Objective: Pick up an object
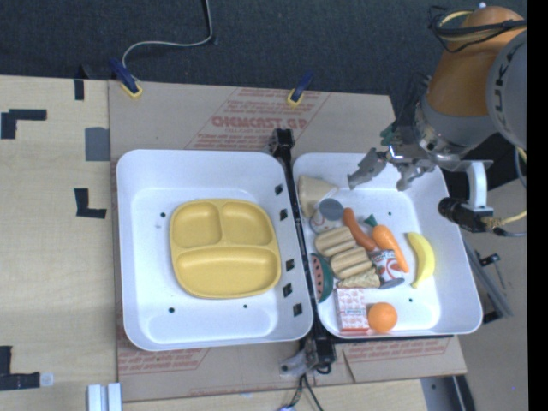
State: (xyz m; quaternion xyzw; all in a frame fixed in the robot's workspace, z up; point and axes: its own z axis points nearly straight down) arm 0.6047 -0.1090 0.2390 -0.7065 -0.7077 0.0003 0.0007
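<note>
Above the right bin (445, 311), hand (387, 171) hangs with fingers spread, nothing between them; banana (420, 258) and carrot (387, 240) lie below.

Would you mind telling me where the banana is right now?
The banana lies in the right bin, near its right wall, just right of the carrots and above the orange.
</note>
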